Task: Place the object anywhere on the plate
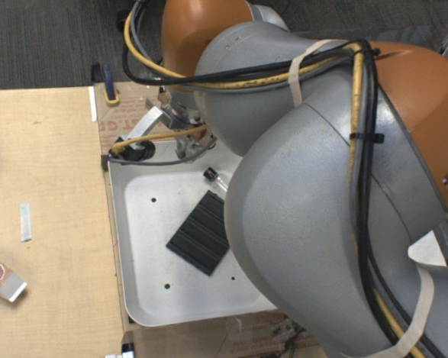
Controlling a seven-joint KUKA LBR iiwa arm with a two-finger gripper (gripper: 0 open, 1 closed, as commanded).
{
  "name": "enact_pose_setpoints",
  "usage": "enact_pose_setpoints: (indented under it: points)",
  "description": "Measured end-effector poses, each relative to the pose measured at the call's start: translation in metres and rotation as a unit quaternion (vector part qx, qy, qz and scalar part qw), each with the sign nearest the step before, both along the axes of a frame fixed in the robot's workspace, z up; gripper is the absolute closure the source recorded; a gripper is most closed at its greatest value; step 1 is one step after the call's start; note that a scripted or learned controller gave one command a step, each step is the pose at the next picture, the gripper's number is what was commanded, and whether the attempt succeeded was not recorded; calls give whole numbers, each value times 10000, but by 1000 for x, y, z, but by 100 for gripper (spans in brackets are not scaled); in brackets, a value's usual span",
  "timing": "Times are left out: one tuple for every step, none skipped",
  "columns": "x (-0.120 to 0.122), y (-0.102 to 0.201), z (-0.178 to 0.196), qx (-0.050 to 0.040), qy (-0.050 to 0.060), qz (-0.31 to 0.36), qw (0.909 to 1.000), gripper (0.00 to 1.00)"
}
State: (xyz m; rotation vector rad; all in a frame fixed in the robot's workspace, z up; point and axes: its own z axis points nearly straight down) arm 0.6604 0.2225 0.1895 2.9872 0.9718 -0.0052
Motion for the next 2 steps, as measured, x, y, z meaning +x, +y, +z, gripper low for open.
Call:
enact_pose_setpoints:
  points:
    - [-8,-2,90,-7,5,1501,9887,100]
    - [-29,-106,88,-4,17,1604,9871,100]
